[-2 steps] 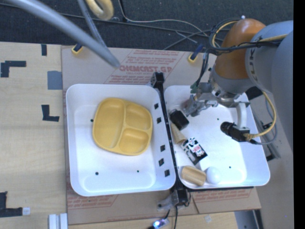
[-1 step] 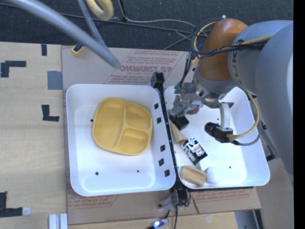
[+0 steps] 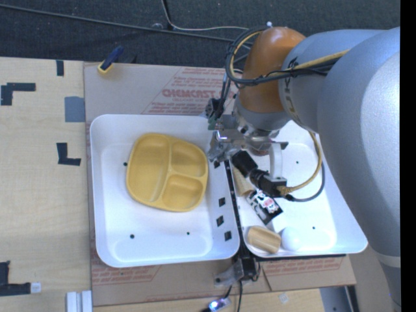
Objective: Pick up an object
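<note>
From the overhead camera we count two shallow white bins side by side, one yellow divided plate, one small wooden block, one white rounded object and one small printed white item with red and black marks.

The gripper (image 3: 224, 147) hangs under the grey arm (image 3: 364, 109) and its orange band (image 3: 270, 51), close above the ridge where the two bins meet, at the upper part of that ridge. Its fingers are hidden among the wrist hardware and cables, so we cannot tell whether they are spread or closed, and we see nothing between them.

The left bin (image 3: 104, 194) lies to the gripper's left and holds a single thing: the yellow divided plate (image 3: 166, 171), with three compartments, its right rim just beside the gripper.

The right bin (image 3: 325, 233) lies under and to the right of the gripper, partly covered by the arm. In it, below the gripper, we see the printed white item (image 3: 265, 204), then nearer the bottom edge the wooden block (image 3: 263, 240), and touching or just beside that, on its right, the white rounded object (image 3: 291, 239).
</note>
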You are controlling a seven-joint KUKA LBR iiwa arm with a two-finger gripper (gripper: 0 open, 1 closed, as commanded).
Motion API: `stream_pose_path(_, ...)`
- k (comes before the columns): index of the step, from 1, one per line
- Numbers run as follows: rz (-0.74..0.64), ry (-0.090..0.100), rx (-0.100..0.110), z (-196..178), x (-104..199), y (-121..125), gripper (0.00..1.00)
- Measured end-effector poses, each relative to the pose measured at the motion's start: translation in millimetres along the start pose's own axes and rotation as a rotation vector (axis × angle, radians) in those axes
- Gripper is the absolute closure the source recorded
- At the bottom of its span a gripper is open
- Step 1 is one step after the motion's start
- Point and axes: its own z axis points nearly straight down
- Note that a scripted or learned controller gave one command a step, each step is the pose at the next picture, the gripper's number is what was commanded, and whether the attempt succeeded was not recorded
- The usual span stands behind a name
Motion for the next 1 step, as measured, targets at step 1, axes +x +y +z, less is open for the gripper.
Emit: stream_pose_path(1, 0.000, 0.000, -0.001, 4.2, 54.5, -2.3, 1.00)
